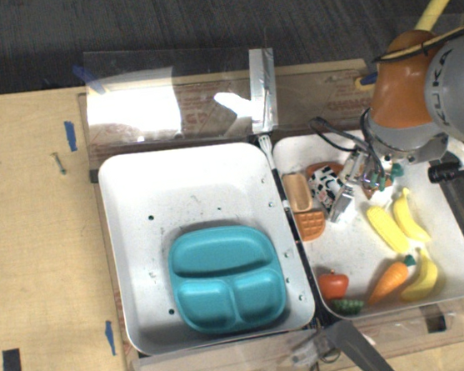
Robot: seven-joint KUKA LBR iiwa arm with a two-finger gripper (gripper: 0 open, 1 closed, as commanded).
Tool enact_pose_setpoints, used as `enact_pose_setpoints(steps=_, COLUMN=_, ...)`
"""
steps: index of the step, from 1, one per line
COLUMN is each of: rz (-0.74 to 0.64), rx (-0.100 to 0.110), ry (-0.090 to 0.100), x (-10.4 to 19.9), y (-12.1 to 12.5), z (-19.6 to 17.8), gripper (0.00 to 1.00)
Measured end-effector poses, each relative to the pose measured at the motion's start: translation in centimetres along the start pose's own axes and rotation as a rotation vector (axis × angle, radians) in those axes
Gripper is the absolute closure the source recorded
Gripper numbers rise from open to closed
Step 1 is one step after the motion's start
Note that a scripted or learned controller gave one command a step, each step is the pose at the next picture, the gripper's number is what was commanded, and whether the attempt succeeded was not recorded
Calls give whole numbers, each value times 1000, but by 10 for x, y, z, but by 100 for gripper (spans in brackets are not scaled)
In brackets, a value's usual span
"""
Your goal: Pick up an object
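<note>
My gripper (344,198) hangs low over the back left part of the right bin (462,244), below the arm's orange band (399,88). A black-and-white spotted toy (324,181) lies just left of the gripper tip, touching it or nearly so. An orange waffle-like piece (309,223) and a tan bread piece (297,190) sit against the bin's left wall. Two yellow bananas (398,223) lie right of the gripper. A carrot (388,280), another banana (425,276), a red tomato (334,283) and a green piece (350,304) lie near the front.
The left bin (134,209) bears a teal divided plate (226,279) in its front half. A clear plastic sheet (172,104) and a metal strip (263,88) stand behind the bins. Cables (334,130) trail from the wrist.
</note>
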State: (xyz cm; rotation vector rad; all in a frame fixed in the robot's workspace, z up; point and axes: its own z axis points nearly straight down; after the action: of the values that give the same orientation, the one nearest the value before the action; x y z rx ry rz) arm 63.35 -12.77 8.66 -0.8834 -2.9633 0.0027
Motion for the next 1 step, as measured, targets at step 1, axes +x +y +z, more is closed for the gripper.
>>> enact_pose_setpoints(steps=1, rz=140, rx=-21, ry=-49, x=64, y=-49, z=3, gripper=0)
